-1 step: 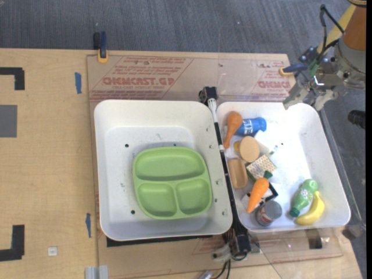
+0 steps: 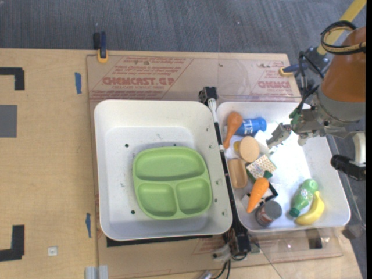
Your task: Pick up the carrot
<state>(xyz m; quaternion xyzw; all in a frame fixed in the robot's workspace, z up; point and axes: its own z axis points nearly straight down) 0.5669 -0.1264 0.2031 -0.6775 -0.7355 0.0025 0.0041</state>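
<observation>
Pincer (image 2: 281, 133) of mine hangs with its 2 fingers spread and nothing in them, carrot (image 2: 257, 193) lying below-left of it wedged between the can (image 2: 268, 212) and snack packet (image 2: 261, 167), so I might grab those instead.

Glossy white plastic bins (image 2: 157, 112); matt green plastic tray (image 2: 172, 182); brown cardboard (image 2: 192, 74)

Two bins side by side on desk (image 2: 46, 156). Left bin (image 2: 110, 156): divided tray (image 2: 172, 182) in the middle. Right bin (image 2: 331, 179): items crowd its left and near sides. Carrot (image 2: 257, 193) near the dividing wall, can (image 2: 268, 212) just in front of it, bottle (image 2: 251, 125) toward the back, banana (image 2: 311, 211) at near right corner
</observation>
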